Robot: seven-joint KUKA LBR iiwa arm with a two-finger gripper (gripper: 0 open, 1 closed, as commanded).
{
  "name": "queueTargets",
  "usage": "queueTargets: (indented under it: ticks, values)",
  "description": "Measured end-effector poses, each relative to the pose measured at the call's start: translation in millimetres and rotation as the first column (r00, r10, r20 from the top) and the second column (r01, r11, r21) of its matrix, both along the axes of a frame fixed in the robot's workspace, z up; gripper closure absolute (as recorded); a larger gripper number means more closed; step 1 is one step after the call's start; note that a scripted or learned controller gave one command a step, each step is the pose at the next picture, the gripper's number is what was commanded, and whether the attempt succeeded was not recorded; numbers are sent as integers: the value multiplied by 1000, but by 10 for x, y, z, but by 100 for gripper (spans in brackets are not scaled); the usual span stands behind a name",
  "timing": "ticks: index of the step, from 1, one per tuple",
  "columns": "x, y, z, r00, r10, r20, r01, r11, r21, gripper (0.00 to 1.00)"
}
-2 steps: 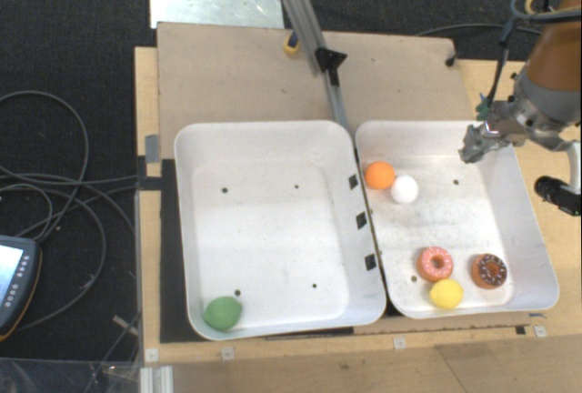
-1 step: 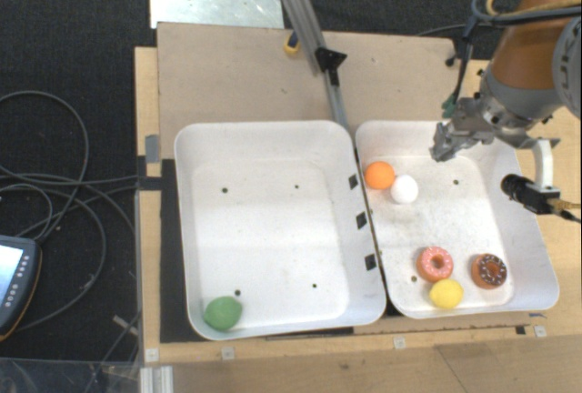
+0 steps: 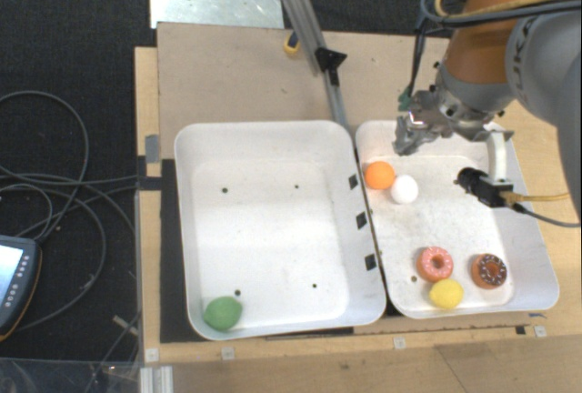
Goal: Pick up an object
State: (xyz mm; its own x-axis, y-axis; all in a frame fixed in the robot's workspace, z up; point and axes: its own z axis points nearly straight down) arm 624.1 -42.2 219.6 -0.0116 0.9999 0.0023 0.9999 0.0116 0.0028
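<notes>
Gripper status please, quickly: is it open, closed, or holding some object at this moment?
Gripper: cannot be told whether open or closed; it is above the back of the right bin, near the orange ball, with nothing seen in its grasp.

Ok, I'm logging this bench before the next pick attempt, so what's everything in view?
Orange ball: one, orange, right bin, far left part.
White ball: one, white, beside the orange ball.
Pink donut: one, pink, right bin, near part.
Chocolate donut: one, brown, right of the pink donut.
Yellow ball: one, yellow, near edge, right bin.
Green ball: one, green, left bin, near left corner.
Bins: two, white, left bin, right bin.
Arm: one, grey and orange.
Gripper: one, above the right bin's far end.
</notes>
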Motion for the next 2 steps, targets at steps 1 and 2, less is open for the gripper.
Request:
queueTargets:
  ticks: [1, 2]
  values:
    - [99, 581, -54, 1000, -1, 0, 1, 1000, 0, 100]
    - [276, 1094, 104, 1000, -1, 2, 1, 1000, 0, 100]
